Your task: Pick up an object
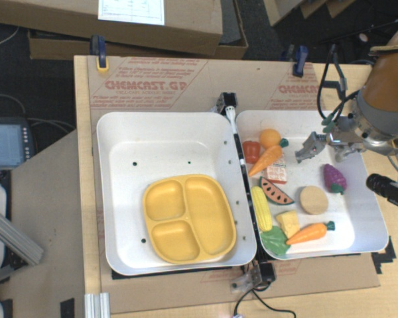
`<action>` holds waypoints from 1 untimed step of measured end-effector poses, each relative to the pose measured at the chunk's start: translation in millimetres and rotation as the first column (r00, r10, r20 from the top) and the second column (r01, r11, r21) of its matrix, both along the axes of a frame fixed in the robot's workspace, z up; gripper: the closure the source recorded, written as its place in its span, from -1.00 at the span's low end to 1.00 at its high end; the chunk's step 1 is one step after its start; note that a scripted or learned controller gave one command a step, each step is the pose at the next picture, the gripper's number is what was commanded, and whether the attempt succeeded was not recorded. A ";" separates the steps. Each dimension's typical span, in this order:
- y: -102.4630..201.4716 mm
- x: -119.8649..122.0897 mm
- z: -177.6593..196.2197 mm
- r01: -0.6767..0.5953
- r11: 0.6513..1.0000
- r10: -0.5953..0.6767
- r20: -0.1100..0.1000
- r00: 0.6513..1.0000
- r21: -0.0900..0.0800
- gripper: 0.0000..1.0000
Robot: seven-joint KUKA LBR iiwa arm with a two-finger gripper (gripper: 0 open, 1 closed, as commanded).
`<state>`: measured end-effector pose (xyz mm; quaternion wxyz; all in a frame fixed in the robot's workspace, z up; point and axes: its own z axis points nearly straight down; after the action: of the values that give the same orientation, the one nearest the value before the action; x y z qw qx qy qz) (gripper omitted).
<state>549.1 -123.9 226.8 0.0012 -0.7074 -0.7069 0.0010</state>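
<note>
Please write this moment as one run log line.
gripper: above right bin, upper part, holds nothing | nearest: purple eggplant | yellow tray: in left bin | pick: not yet done

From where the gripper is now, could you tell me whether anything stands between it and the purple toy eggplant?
Nothing visible does. The gripper hangs over bare bin floor, and the eggplant lies just below-right of it, apart from the other toy foods.

Claw (pixel 312 148) above toy-filled right bin (pixel 365 240)
</note>
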 end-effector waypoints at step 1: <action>3.7 45.6 -130.5 0.000 1.000 0.000 0.006 1.000 -0.001 -1.00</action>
<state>594.7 -120.2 96.3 -0.0011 -0.7072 -0.7070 -0.0006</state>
